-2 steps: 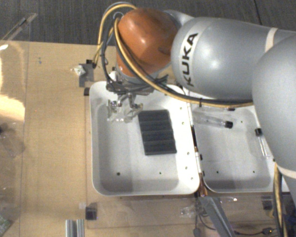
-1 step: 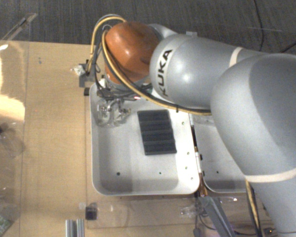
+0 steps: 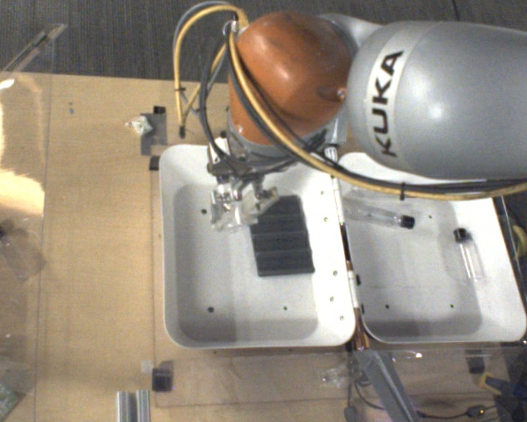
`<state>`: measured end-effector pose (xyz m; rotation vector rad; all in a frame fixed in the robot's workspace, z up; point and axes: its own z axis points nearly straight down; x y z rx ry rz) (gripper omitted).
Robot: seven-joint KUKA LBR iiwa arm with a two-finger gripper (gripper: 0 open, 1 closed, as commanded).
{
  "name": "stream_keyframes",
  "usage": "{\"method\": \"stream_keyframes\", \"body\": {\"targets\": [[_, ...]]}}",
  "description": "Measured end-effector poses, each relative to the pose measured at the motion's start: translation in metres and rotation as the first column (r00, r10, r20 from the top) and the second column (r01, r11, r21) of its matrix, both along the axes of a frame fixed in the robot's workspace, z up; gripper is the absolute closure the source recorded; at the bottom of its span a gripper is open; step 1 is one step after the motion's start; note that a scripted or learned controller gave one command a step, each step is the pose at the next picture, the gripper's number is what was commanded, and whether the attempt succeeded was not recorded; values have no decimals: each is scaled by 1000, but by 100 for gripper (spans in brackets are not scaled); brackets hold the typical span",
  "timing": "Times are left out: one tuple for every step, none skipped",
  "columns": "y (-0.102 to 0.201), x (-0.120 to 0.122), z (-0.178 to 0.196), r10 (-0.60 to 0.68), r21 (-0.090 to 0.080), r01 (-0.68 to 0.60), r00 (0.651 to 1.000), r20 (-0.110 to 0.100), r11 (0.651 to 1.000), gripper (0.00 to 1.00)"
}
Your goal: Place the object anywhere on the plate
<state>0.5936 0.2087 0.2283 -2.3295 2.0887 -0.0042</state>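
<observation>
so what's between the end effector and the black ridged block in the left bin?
Nothing: in the camera view the end effector sits at the black ridged block's upper left corner, with bare white bin floor around them.

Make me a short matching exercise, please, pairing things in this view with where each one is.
Things:
1. black ribbed plate
2. gripper
3. clear tube with a black cap
4. orange band

Places:
A. in the right bin
B. on the arm, above the wrist
C. on the floor of the left bin, right of centre
D. over the left bin, by the plate's upper left corner

Pairs: 1-C, 2-D, 3-A, 4-B
</observation>
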Motion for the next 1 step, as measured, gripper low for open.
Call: {"method": "stream_keyframes", "body": {"targets": [[19,5,-55,782,-5,-782,623,-5,623,100]]}}
